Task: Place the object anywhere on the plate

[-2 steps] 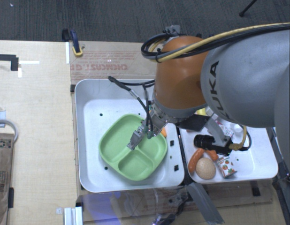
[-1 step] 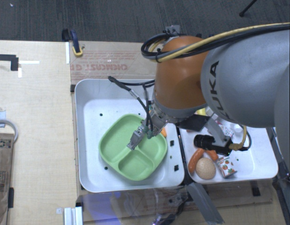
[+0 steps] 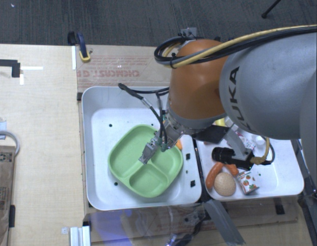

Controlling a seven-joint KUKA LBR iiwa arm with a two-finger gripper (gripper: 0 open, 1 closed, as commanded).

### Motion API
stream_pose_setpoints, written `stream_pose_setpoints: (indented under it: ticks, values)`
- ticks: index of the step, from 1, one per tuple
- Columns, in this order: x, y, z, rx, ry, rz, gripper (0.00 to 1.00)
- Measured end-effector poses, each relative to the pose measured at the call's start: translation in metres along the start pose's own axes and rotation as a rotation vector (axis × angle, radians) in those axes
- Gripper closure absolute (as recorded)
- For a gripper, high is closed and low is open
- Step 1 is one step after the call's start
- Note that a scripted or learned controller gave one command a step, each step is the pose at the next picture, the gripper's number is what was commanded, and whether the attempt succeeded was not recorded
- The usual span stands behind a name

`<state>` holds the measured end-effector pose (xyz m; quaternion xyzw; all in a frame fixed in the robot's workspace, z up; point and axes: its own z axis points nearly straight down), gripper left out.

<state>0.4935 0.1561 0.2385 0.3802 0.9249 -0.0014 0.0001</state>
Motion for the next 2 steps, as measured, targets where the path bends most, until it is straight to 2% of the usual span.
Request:
stream_pose_setpoints:
  ticks: [2]
  values:
    - [0.0,0.0,0.0,0.0,0.0,0.0,0.0]
